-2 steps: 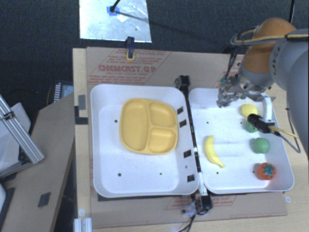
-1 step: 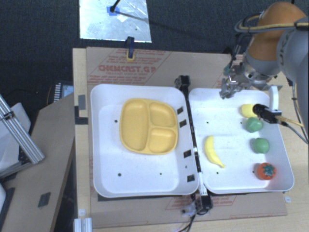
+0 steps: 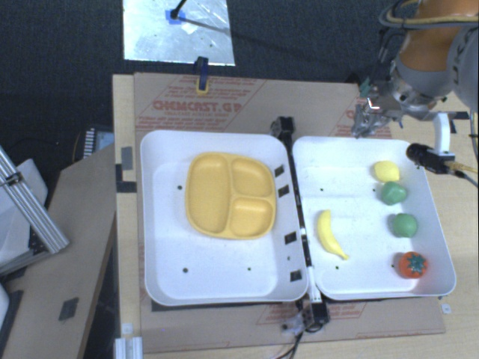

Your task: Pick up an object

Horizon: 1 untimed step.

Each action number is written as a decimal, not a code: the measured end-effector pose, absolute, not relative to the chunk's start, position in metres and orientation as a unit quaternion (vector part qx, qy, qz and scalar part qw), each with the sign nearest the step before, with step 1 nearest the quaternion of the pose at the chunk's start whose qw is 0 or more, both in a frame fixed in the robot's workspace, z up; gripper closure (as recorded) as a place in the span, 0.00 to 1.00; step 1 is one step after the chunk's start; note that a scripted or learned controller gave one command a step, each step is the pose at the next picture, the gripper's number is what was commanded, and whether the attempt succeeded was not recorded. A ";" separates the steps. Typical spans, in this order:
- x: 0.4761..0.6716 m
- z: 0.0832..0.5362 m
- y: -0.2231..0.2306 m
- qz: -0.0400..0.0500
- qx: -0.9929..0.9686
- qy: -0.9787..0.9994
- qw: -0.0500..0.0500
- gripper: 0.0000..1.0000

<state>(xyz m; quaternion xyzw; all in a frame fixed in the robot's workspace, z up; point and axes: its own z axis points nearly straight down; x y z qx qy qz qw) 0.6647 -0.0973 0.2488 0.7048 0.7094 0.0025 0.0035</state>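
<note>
The right bin holds a banana near its left side. Along its right side lie a yellow lemon, a green fruit, a second green fruit and a red-orange tomato. My gripper hangs just past the far rim of the right bin, above the cardboard, up and to the left of the lemon. Nothing shows between its fingers. The grey arm with its orange band reaches in from the upper right.
The left bin holds a yellow divided plate. Black clips join the two bins along the middle. A foil sheet lies on the dark floor at the back. A metal frame stands at the left.
</note>
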 end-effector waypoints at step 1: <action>0.638 0.253 -0.058 0.001 0.704 0.710 0.000 1.00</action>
